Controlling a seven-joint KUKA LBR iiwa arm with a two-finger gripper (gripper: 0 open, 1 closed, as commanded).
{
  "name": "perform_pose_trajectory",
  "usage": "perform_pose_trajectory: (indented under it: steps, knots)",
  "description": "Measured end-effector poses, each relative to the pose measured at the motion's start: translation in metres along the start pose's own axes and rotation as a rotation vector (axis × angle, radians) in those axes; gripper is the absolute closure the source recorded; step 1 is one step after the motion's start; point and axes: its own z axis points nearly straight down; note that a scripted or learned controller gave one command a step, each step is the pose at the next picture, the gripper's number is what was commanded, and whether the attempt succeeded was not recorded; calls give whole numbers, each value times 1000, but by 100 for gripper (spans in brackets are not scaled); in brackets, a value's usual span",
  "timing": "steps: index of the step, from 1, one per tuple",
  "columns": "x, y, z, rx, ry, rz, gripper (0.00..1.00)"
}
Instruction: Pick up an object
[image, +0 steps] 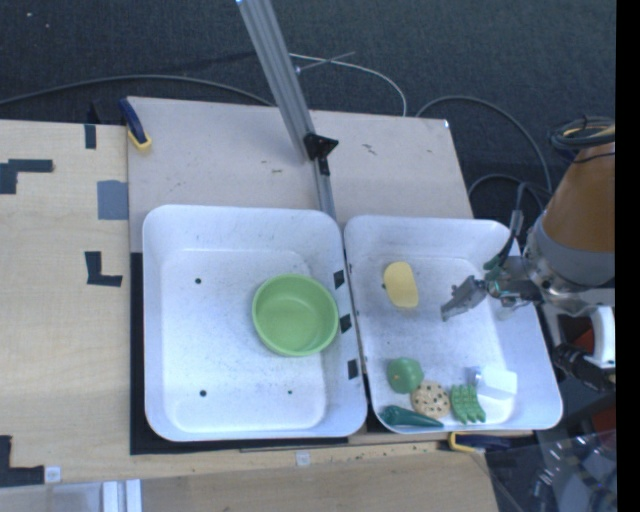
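Over the right bin (520, 345), near its right wall, the gripper (462, 298) hangs with its dark fingers reaching left toward the bin's middle; nothing sits between them, and how far apart they stand cannot be told from this slanted view. Just left of the fingertips, with a small gap, lies a yellow rounded object (401, 284) on the bin floor — open white floor surrounds it on all sides. Crowded along the front edge of the same bin are a green ball-like piece (404, 374), a tan speckled round piece (430, 399), a dark teal elongated piece (410, 416), a green ridged piece (467, 404) and a small white block (497, 381), several touching or nearly so.

At the left, the left bin (180, 300) holds a smooth green bowl (295, 315), upright, toward its right side, with broad bare floor to its left. Both bins are shallow, white, with rounded corners and fine dark speckling, and they meet along a middle seam. They rest on a pale wooden bench (60, 320) marked with dark tape; a grey metal pole (285, 80) slants across the back, above dark carpet (480, 50) with loose cables.
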Motion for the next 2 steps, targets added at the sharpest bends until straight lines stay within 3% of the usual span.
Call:
perform_pose_trajectory:
  steps: [1, 2]
  knots:
    - [0, 0, 0, 0, 0, 0, 0]
    - [7, -8, 59, 7, 1, 1, 0]
